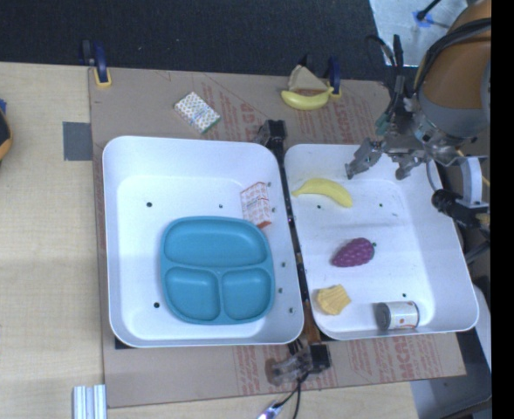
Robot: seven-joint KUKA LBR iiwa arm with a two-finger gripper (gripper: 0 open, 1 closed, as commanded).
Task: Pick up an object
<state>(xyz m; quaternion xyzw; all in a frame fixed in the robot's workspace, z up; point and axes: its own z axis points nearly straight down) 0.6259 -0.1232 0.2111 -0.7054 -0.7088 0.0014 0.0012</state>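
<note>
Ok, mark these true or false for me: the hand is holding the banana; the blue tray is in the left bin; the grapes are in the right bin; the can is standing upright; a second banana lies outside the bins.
1. The hand holds the banana. False: its fingers are spread and bare, above the right bin and apart from the banana.
2. The blue tray is in the left bin. True.
3. The grapes are in the right bin. True.
4. The can stands upright. False: it lies on its side.
5. A second banana lies outside the bins. True.
</note>
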